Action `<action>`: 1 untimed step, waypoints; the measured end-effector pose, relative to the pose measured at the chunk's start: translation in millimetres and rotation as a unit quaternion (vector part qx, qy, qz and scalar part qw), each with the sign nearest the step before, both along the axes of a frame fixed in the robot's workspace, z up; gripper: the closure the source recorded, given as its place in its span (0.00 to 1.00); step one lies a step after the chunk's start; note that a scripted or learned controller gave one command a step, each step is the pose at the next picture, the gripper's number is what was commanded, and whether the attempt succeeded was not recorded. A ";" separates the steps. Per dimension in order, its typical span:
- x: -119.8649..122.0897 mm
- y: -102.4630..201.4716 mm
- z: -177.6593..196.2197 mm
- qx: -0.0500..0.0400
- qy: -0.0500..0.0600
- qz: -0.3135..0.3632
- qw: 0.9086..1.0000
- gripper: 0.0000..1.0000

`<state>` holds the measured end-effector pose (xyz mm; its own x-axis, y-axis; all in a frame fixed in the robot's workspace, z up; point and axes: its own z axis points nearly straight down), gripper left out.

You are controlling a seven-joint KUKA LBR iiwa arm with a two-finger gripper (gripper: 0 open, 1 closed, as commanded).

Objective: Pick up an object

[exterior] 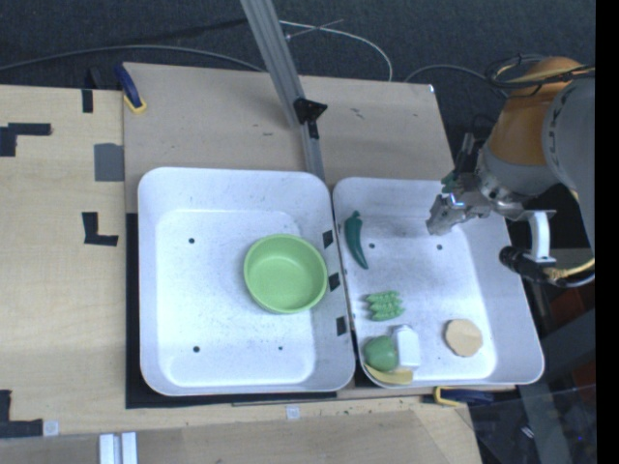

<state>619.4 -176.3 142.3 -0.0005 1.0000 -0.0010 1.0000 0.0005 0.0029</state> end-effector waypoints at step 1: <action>-3.2 -2.7 62.6 -0.001 -0.001 0.000 1.000 1.00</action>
<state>616.1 -179.0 204.9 -0.0011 1.0000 -0.0021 1.0000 0.0011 0.0054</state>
